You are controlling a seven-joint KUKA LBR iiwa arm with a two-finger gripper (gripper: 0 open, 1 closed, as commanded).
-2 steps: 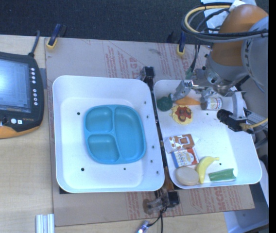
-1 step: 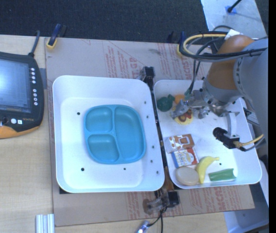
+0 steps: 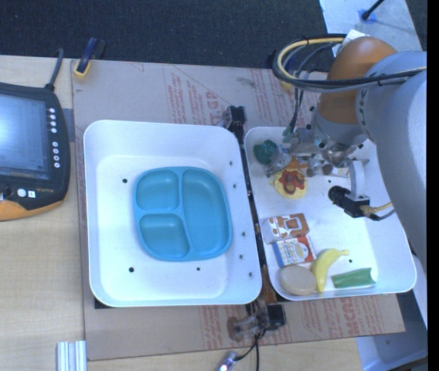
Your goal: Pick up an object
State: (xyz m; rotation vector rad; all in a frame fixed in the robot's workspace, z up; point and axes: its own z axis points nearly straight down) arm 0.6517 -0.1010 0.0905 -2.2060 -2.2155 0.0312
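Gripper: hung over the right bin; finger state unclear.
Toy: red-yellow, roundish, possibly fries; axis unclear.
Banana: curved, pointed up-right.

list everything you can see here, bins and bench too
left bin: 1, white, bench centre
divided plate: 1, light blue, inside left bin
right bin: 1, white, beside left bin
teal item: 1, right bin, far corner
red and yellow item: 1, right bin, under the claw
small carton: 1, brown, white and red, right bin
round beige item: 1, right bin, near end
banana: 1, yellow, beside it
green block: 1, right bin, near corner
control pendant: 1, black and orange, bench left
claw: 1, grey, over right bin
arm: 1, grey with orange band
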